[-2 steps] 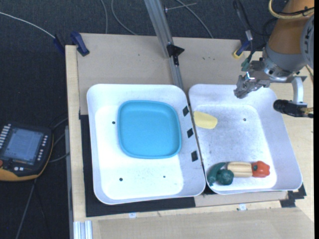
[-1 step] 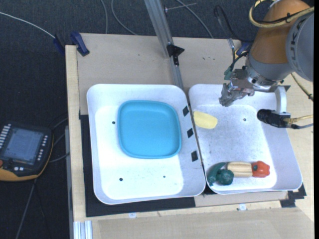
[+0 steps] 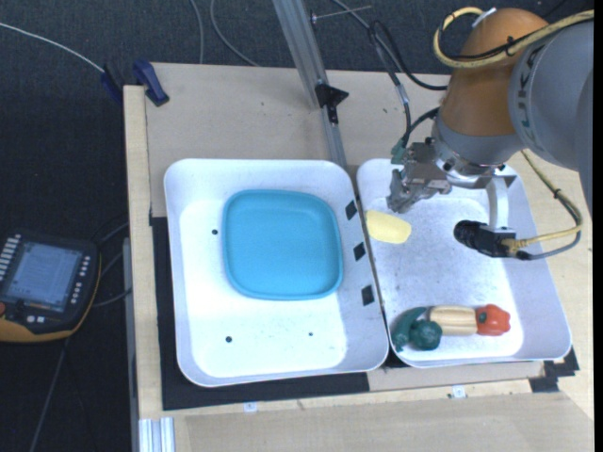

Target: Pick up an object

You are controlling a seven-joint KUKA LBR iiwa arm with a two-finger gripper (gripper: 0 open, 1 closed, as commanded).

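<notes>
The small pale yellow rounded object (image 3: 388, 227) lies against the left wall of the right-hand shallow white bin (image 3: 546, 295), just below the jaws (image 3: 407, 194), whose state cannot be told, so a pinch may be blocked by that wall.

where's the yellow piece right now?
In the camera view the pale yellow piece lies in the right bin, near its far left corner beside the divider, just below the gripper.

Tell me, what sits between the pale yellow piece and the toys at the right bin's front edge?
Nothing: bare bin floor separates the yellow piece from the toys.
</notes>
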